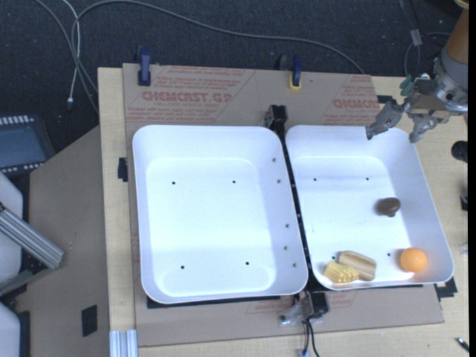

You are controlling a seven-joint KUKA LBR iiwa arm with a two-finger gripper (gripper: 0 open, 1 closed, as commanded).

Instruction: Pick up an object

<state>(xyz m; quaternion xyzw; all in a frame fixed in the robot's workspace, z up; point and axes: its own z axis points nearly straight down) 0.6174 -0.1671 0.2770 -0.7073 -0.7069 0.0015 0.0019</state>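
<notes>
Over the right bin's [428, 199] far corner, the end effector [398, 125] hangs spread, arm cropped.

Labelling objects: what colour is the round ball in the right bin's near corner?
Orange ball, plain, no pattern; clearest in the camera view.

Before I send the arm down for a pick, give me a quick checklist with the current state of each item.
1. Objects present in right bin: brown lump, orange ball, tan piece, yellow corn-like piece: ok.
2. Gripper with fingers spread: ok.
3. Gripper holding nothing: ok.
4. Gripper above a target: not ok, it is at the bin's far right corner.
5. Brown lump standing apart: ok.
6. Tan and yellow pieces separated: not ok, touching.
</notes>
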